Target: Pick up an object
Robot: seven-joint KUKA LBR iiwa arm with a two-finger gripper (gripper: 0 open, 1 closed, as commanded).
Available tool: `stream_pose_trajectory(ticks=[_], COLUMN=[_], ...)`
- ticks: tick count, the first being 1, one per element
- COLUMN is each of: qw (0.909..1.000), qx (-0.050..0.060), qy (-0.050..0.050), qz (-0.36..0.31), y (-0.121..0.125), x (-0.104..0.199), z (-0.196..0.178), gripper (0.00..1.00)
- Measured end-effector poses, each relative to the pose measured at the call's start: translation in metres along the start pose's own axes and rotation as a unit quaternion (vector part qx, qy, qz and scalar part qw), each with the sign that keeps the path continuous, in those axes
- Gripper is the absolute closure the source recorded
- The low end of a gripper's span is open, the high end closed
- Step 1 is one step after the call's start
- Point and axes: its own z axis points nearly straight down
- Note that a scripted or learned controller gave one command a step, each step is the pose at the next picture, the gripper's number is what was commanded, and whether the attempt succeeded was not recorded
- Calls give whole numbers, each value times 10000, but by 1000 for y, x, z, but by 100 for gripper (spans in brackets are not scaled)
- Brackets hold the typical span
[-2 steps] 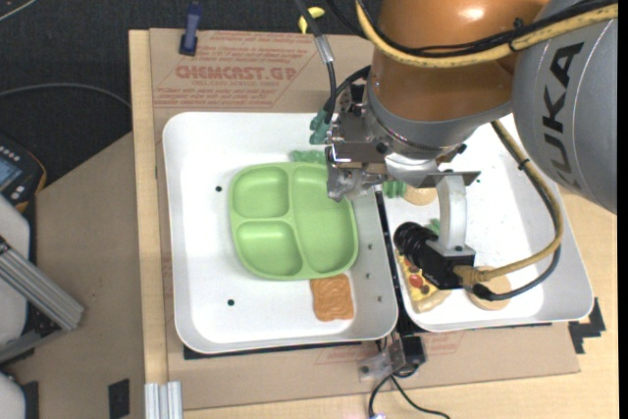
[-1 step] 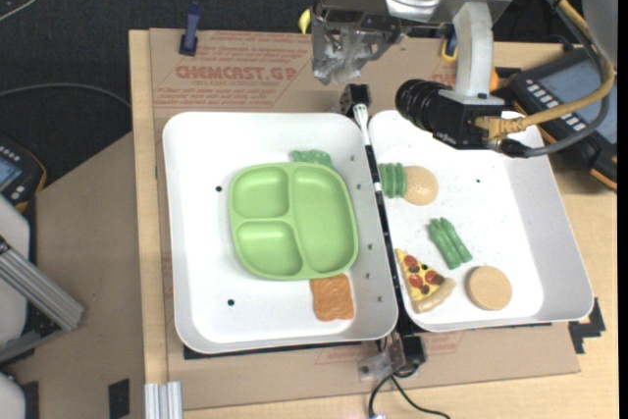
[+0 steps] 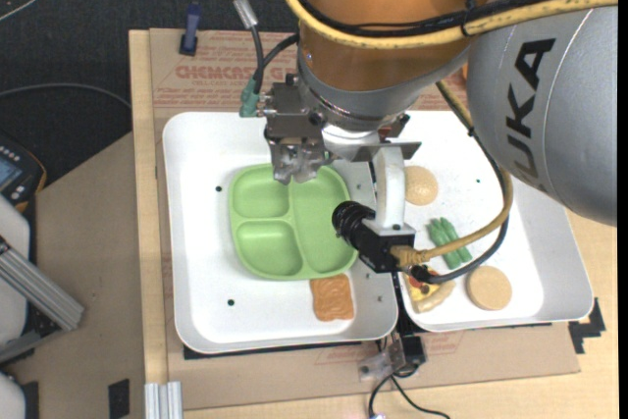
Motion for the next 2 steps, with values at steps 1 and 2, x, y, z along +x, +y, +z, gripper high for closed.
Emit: stream_pose_trajectory(ticks=[1, 2], qw=[10000, 9998], qx=[-8, -166], qy=[-6, 58], qz=[35, 12], y=[99, 120], x=[-3, 1], z=[213, 50], gripper=[100, 100])
